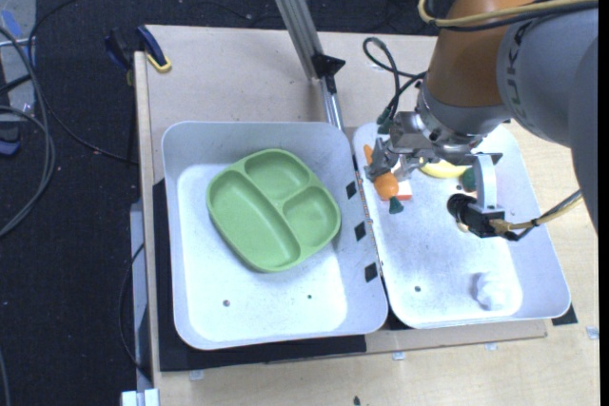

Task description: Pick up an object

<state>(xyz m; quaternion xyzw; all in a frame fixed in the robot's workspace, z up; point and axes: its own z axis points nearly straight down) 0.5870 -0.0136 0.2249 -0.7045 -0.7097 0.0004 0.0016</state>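
Orange toy [385, 185] is seen clamped between the fingers of the gripper [387, 174] over the right bin [533, 299]; a green divided plate [274, 209] lies in the left bin [190, 299].

Plastic bins, wood table, glossy arm shell.
Green divided plate [274, 209]: smooth matt plastic. White bins [190, 299]: matt, speckled w/ grit. Table [228, 71]: pale, flat-finish wood. Orange band [476, 43] glossy; grey arm [557, 62] semi-matt. Orange toy [385, 185] smooth.

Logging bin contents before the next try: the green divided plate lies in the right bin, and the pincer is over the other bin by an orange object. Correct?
Not quite. The green divided plate lies in the left bin, as the camera view shows. The pincer is over the right bin, by the orange object.
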